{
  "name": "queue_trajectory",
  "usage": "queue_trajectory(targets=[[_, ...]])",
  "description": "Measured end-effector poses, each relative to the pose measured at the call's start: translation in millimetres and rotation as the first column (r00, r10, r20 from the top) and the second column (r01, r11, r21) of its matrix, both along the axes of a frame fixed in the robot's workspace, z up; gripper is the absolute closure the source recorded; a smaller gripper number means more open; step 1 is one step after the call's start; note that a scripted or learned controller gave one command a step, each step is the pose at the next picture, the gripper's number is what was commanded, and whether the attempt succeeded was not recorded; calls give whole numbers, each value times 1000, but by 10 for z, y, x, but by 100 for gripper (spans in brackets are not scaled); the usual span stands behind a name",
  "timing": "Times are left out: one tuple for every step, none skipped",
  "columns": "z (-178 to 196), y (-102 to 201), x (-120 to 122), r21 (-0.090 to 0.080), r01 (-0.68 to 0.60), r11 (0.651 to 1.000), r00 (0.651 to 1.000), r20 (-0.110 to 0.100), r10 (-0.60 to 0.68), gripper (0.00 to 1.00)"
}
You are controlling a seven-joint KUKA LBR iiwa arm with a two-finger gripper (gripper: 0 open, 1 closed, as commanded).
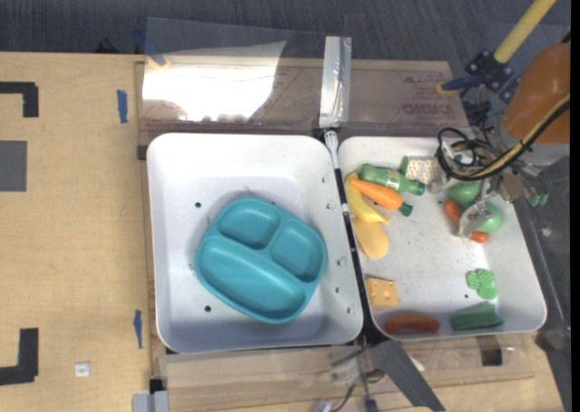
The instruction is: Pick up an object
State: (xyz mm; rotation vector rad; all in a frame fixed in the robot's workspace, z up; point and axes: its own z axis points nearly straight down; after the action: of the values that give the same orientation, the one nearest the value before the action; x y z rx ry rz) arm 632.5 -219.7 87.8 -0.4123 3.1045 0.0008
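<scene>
The pincer is low over the far right part of the right bin, hung with black cables, and whether it is wide, narrow or holding something I cannot tell, since small toys crowd around its tip. Right at it sit a green round piece, a small orange-red piece and a pale green piece with a red end; which of them touches it is unclear. Just left of the pincer lie a small speckled white block, a green bottle, an orange carrot, a yellow banana and a pale yellow lump, bunched together by the bin's left wall. Nearer the camera than the pincer are a green leafy piece, a dark green long piece, a brown sausage and a tan cracker. Well to the left, the left bin holds a teal divided tray. Both bins rest on the counter
</scene>
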Motion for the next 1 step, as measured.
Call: queue_trajectory(targets=[[1, -16, -19, 1, 35, 999, 999, 0, -35, 0]])
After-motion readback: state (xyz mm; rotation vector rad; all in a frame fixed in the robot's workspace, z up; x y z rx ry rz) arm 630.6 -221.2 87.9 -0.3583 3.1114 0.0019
